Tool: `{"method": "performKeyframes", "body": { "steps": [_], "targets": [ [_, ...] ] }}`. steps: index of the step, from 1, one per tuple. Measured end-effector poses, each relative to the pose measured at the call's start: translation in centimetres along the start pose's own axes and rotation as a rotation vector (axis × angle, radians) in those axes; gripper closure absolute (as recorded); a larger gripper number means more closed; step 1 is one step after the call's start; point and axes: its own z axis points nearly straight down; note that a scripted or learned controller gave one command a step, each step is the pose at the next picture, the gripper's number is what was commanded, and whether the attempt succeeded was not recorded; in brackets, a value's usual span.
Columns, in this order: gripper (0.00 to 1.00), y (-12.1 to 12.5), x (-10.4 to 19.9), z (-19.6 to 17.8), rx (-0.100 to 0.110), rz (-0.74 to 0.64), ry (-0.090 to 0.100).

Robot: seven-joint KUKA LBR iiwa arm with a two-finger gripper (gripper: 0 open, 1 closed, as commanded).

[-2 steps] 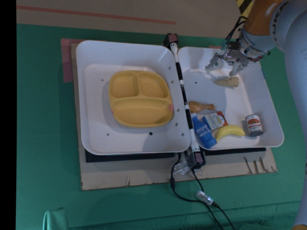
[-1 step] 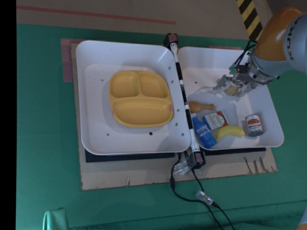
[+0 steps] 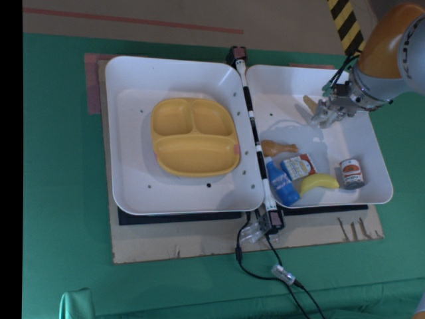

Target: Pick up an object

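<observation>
At right of frame the hand [image 3: 324, 115] touches a tan object [image 3: 310, 102]; its opening I cannot tell. Can [image 3: 351, 173], banana [image 3: 319, 182] lie below.

No legible text, number or brand can be made out anywhere. A printed label is carried by the small can [image 3: 351, 173] at about four o'clock in the right bin [image 3: 372, 145], but its red and white marking is too small and blurred to be read. Coloured print is also borne by the small box [image 3: 298, 166] and by the blue packet [image 3: 283, 185] at about six o'clock in that bin, yet no letters can be told. Yellow and black warning stripes [image 3: 341, 12] are shown on the floor at one o'clock, without wording.
</observation>
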Motion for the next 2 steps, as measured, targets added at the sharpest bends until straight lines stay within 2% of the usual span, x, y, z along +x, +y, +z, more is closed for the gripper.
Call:
{"method": "performKeyframes", "body": {
  "steps": [1,2],
  "targets": [
    [1.00,4.6,12.1,-8.2,0.020,-0.009,0.016],
    [1.00,10.5,11.3,-13.1,0.020,-0.009,0.014]
  ]
}}
